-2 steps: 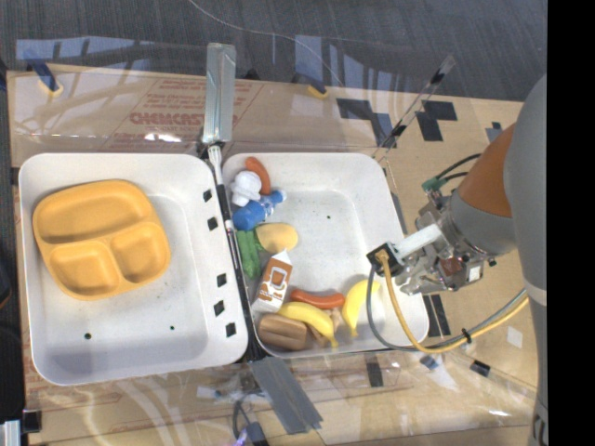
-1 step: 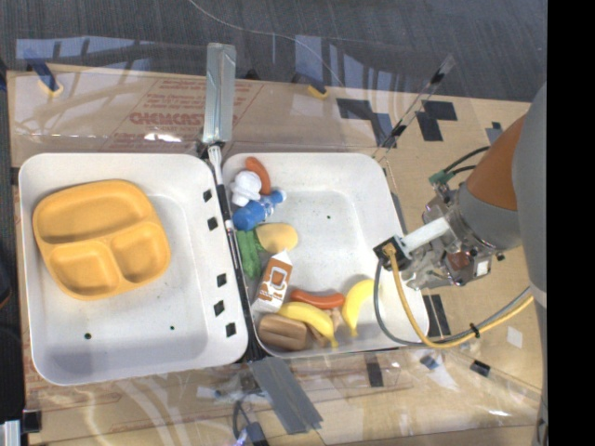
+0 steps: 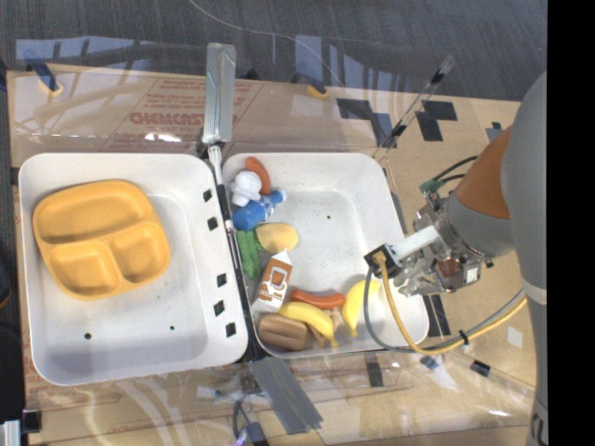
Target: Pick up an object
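On the counter [image 3: 121, 110] sit two shallow white plastic bins side by side. The left bin [image 3: 56, 351] carries a yellow-orange plastic divided tray [image 3: 100, 237] toward its nine o'clock side. The right bin [image 3: 358, 179] holds a heap of toy food along its nine o'clock wall and its six o'clock edge: a small white-and-red figure [image 3: 249, 184] at the top, a blue toy [image 3: 249, 216] below it, a pale yellow potato-shaped piece [image 3: 277, 238], a green piece [image 3: 249, 254], a brown-and-white carton [image 3: 272, 282], a red sausage [image 3: 317, 298], a brown bun [image 3: 282, 332] and two yellow plastic bananas [image 3: 312, 320], one lying flat, the other [image 3: 355, 305] curving upward at its three o'clock. The grey arm's gripper [image 3: 414, 268] hangs over the bin's four o'clock rim, just beside the upright banana; whether its fingers are open or shut I cannot tell, and no object is visible between them.
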`<move>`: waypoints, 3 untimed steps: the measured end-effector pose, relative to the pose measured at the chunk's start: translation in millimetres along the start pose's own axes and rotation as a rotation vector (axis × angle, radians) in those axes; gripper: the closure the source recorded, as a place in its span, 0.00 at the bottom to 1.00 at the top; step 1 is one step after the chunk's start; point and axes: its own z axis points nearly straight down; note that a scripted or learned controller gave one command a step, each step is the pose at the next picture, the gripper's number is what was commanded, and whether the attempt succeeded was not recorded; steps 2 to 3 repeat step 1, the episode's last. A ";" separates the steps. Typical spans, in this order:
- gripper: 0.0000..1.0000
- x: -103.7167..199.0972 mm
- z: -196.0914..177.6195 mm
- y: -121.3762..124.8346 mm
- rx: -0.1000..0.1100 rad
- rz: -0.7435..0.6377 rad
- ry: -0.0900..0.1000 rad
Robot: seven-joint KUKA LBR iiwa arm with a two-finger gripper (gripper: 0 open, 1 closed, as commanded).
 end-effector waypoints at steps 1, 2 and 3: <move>1.00 -0.1 -23.4 2.1 -0.004 0.003 0.005; 1.00 -0.1 -23.4 2.1 -0.004 0.003 0.005; 1.00 -0.1 -23.4 2.1 -0.004 0.003 0.005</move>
